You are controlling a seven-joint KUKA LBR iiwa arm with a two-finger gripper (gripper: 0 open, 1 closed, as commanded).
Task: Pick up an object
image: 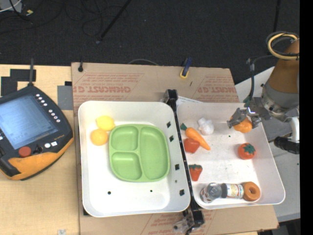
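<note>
You are watching the gripper point(243, 119) hanging over the right bin's point(274, 173) far right corner, fingers point(234, 117) pinching a small orange object point(243, 126). The object is sitting low between the fingertips, so it is likely risking a slip, dropping back near the tomato point(246, 151) if the grip is shallow.

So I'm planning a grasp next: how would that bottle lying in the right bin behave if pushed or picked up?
The bottle lies on its side, so a sideways push would probably roll it. Its round, smooth-looking body may slip in a two-finger pinch. The doughnut-shaped toy at its end could get knocked.
</note>
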